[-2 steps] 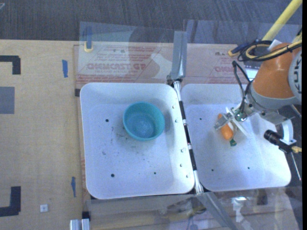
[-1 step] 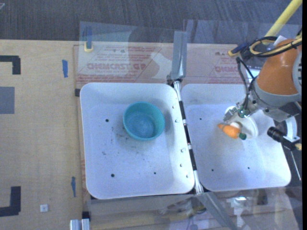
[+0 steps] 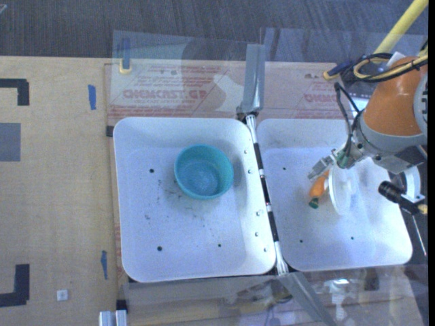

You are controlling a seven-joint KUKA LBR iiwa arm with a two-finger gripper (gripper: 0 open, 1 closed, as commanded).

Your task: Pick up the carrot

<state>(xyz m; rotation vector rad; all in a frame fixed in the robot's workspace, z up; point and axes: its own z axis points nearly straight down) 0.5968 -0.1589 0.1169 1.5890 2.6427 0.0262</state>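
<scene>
The carrot (image 3: 317, 187) is a small orange piece with a green end. It lies in the right bin (image 3: 380, 250), left of the bin's middle. My gripper (image 3: 331, 180) reaches down from the right and sits right over the carrot, touching or nearly touching its right side. The gripper's pale body hides part of the carrot. The view does not settle whether the carrot is held.
A teal bowl (image 3: 203, 171) stands upright in the left bin (image 3: 143, 236), a little above its middle. A divider rim (image 3: 262, 195) separates the two bins. The arm's orange band (image 3: 391, 104) hangs over the right bin's far right corner.
</scene>
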